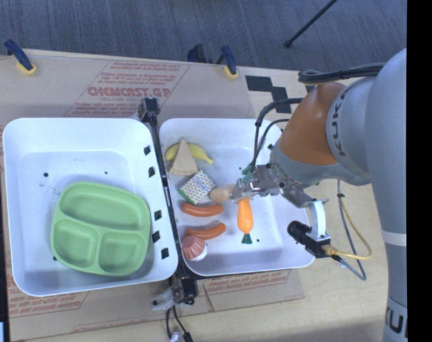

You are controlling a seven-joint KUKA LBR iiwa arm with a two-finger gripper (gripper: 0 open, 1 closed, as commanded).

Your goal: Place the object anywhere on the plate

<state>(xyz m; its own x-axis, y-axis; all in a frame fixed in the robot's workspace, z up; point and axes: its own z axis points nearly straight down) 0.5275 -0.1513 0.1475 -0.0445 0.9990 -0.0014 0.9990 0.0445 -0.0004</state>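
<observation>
A green plate (99, 228) with three compartments lies in the left bin (30, 144). The right bin (269, 251) holds toy food. My gripper (247, 189) hangs low over the middle of that bin. It is just above the top end of an orange carrot (245, 218) and right of a tan egg-shaped piece (219, 194). From this angle the wrist hides the gripper's tips, and I see nothing clearly held.
Also in the right bin are a yellow banana (190, 151), a tan bread wedge (182, 162), a checkered green block (196, 187), two sausages (201, 209) (206, 231) and a pink-white piece (193, 246). A black divider (159, 184) separates the bins.
</observation>
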